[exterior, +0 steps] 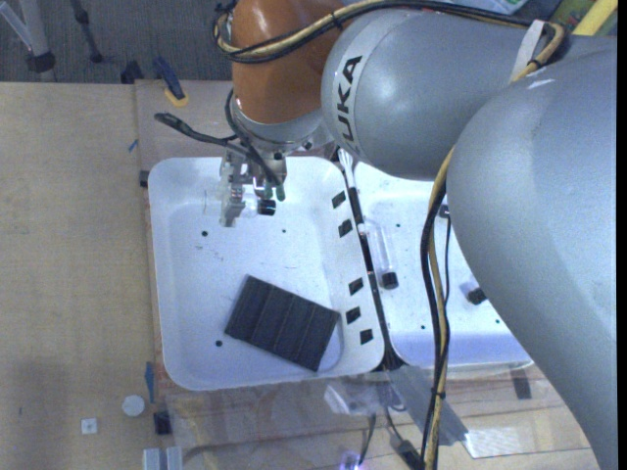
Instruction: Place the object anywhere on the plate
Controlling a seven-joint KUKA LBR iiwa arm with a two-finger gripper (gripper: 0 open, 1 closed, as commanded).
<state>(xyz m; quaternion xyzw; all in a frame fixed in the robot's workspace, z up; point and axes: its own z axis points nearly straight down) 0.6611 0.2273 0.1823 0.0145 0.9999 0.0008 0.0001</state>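
A dark grey ribbed rectangular plate (282, 323) lies flat in the left bin (181, 262), towards its front, turned at a slant. My gripper (248, 204) hangs over the back of that bin, well behind the plate and apart from it. Its two fingers (231, 207) point down with a gap between them, and through the gap I see only white bin floor. Nothing is held. A small dark object (389, 280) lies in the right bin (460, 346), just right of the divider.
The big grey arm (509, 116) with its orange band (279, 52) covers most of the right bin. Black clips (355, 287) line the divider between the bins. A cable (431, 292) hangs over the right bin. Small bits lie on the bench at the front left (132, 404).
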